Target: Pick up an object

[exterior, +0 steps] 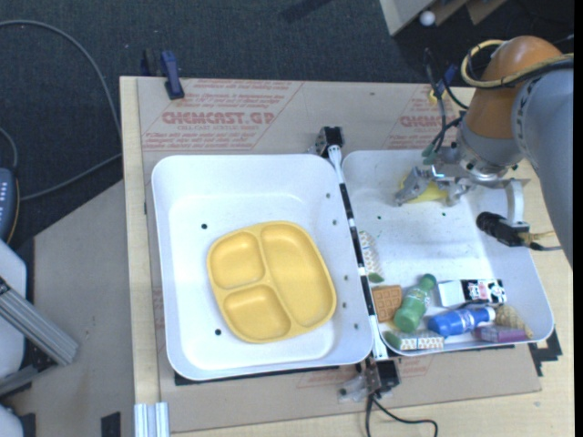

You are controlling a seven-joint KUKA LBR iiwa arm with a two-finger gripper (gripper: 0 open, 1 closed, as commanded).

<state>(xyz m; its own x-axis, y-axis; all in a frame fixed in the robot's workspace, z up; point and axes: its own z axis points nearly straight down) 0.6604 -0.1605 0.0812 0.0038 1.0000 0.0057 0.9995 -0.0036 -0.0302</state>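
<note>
**Gripper low over the far end of the right bin, pickable things bunched well away from it**

My gripper (412, 188) hangs low over the far end of the right bin (428, 237), close to that bin's back wall. From this slant I cannot tell whether it is open or closed, and I see nothing clearly held in it. The white floor just around it is bare apart from faint specks.

The things I could pick lie well apart from my gripper, toward the camera, crowded along the bin's near wall. Nearest of them is a green bottle (413, 304), lying tilted. A square tan cracker (386, 299) sits just beside it, on the side toward the other bin. Past the bottle, under my arm's side, a small white box with black print (466, 291) lies just behind a blue bottle (460, 320) on its side. A purple item (498, 334) touches the near wall beyond that, and a small printed packet (421, 342) lies at the green bottle's foot. They are packed closely, several touching.

A narrow patterned strip (367, 248) lies against the wall shared with the left bin (182, 208), between my gripper and the cracker.

Across that wall from my gripper, a yellow three-compartment plate (270, 281) rests alone on the left bin's floor.
</note>
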